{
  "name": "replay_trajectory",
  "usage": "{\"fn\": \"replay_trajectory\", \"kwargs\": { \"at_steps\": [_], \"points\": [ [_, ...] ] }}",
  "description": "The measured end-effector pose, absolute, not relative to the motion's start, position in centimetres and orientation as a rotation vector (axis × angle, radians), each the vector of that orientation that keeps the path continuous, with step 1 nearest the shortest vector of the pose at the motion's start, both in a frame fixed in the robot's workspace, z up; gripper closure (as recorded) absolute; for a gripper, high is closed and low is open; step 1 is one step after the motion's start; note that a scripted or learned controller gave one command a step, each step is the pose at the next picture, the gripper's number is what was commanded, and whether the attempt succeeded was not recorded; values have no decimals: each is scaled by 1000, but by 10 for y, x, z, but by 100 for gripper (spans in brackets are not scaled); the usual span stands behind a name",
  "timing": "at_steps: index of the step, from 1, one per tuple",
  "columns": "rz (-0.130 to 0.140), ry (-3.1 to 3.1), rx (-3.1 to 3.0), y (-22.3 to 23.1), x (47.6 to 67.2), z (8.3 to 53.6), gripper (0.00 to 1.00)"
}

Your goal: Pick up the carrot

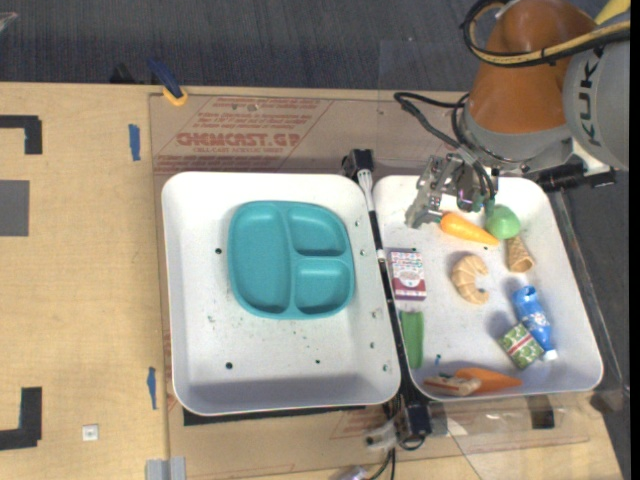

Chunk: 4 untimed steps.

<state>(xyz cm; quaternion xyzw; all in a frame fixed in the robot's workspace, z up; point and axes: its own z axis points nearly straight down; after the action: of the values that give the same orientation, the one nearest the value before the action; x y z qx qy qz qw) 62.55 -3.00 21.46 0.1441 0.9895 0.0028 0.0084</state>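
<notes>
Over on the left, the bench [80, 298] is bare brown board with a few black and blue tape marks on it. Next comes the left bin [190, 368], and sitting in it is a teal divided plate [291, 258] with three compartments (one long, two small), set slightly toward the back of the bin.

Moving across the seam between the bins, the right bin [575, 363] is the busy one. Against its left wall lies a small pink-and-white carton [407, 273], and just in front of that a green pod-like piece [413, 334] pointing toward the near rim. Along the front edge there's an orange carrot [478, 378], lying on its side, tip pointing right, well apart from the arm.

Up at the back of this bin the gripper [440, 200] hangs low over the floor, its grey metal fingers [428, 206] pointing down. Whether they are apart or closed, I honestly cannot tell from here, and I see nothing between them. Just beside it, to the right, lies a yellow-orange pepper-like piece [466, 228] with a green round thing [503, 220] touching its far end.

Further right: a croissant [469, 276], a small cone [519, 255], a blue bottle [533, 318] and a green patterned box [521, 344] near it. The orange-banded arm [525, 63] looms above the back right corner.
</notes>
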Motion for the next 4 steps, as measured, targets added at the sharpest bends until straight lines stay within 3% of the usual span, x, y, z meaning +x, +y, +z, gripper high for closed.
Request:
{"fn": "replay_trajectory", "kwargs": {
  "at_steps": [1,2,3,4],
  "points": [
    [3,3100,460,-34,623,210,0],
    [-3,3106,473,-112,624,157,0],
    [2,3067,629,-124,607,97,0],
    [3,3035,920,-135,644,88,0]
  ]
}}
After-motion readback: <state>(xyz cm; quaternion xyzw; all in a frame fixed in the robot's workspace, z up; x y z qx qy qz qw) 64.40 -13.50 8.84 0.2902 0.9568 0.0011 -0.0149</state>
